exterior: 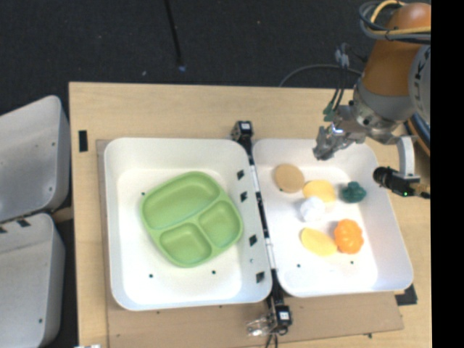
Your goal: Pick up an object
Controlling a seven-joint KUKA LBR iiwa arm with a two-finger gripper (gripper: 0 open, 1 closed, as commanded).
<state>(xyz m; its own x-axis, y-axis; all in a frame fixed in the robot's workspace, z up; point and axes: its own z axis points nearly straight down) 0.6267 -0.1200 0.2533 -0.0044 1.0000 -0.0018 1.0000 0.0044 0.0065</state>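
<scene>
The left bin holds 1 green divided tray with 3 compartments, lying flat near the bin's middle and tilted a little against the bin's edges. Past the hinged divider, the right bin carries 6 small toy foods in a loose cluster: a tan round piece nearest the divider, a pale yellow piece just beside it, a white piece touching or nearly touching that one from below, a yellow lemon-like piece lower down, an orange pumpkin-shaped piece just beside the lemon, and a dark green piece toward the bin's right side. The gripper hangs above the far part of the right bin, near the tan piece but apart from it, with nothing between its fingers; how wide it stands I cannot tell at this angle. These pieces look like light, hard, smooth plastic, likely to skid or roll if nudged off-centre. The tan piece seems the easiest target, standing clear on 1 side; taking it across its middle would probably hold best.
</scene>
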